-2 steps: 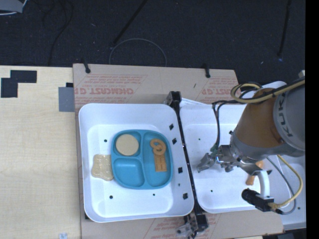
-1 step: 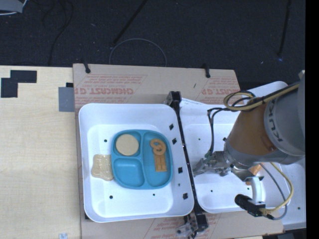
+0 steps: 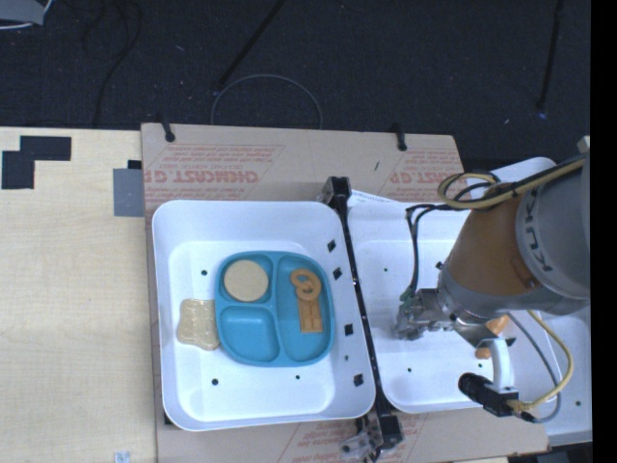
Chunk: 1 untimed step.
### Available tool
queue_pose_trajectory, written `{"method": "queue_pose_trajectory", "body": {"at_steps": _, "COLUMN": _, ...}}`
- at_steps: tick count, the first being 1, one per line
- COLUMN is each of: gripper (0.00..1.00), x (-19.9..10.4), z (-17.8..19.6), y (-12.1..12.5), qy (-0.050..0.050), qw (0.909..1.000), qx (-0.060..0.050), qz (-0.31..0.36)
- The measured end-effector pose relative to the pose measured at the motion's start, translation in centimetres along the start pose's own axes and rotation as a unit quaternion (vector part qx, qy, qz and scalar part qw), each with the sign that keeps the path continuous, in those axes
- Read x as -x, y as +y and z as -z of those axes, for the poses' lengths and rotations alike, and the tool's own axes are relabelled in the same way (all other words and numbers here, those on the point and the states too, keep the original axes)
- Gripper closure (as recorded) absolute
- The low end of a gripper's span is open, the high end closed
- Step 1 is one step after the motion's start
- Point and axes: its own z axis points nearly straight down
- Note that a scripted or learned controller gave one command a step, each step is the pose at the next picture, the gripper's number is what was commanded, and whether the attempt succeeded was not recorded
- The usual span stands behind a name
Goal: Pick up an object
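- Objects sit in the left bin: blue tray, round biscuit.
- End effector hangs over the right bin; its grip I cannot tell.
- Best descend squarely.

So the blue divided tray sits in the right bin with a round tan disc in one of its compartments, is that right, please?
Not quite: the blue divided tray sits in the left bin, not the right one, as the camera view shows. The round tan disc does lie in one of its compartments.
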Motion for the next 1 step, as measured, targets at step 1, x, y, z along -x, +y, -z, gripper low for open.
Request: {"method": "queue_pose_trajectory", "body": {"at_steps": 1, "gripper": 1.0, "x": -0.04, "z": 5.4, "y": 1.09, "qy": -0.001, "qw": 1.0, "qx": 0.003, "qz": 0.004}}
